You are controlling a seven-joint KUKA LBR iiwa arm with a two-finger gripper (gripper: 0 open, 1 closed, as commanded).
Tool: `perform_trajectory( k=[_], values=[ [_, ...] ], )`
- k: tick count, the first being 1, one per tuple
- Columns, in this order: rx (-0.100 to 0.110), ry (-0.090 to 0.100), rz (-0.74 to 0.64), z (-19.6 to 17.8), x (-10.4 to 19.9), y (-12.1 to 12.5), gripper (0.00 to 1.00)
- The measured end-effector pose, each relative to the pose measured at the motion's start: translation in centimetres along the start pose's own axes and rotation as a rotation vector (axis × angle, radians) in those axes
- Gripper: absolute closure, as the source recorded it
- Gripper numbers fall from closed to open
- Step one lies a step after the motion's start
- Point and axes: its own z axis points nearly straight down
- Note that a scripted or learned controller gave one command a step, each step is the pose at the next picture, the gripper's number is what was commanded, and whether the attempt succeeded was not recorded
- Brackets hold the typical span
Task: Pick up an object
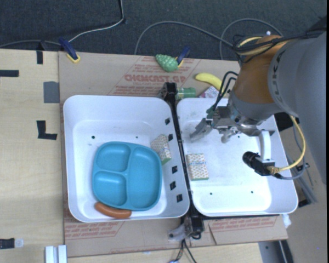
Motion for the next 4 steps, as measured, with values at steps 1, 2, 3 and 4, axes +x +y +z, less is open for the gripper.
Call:
perform_trajectory(
  k=[1, 2, 3, 4],
  values=[
    [-0.001, 0.002, -0.002, -3.5, 1.7, -4.2, 0.00],
    [0.003, 0.000, 0.001, 6.6, -4.6, -1.3, 0.00],
    [-0.001, 0.000, -0.002, 5.6, -3.7, 4.6, 0.00],
    [-0.005, -0.001, -0.003, 9.8, -7.1, 9.6, 0.00]
  ],
)
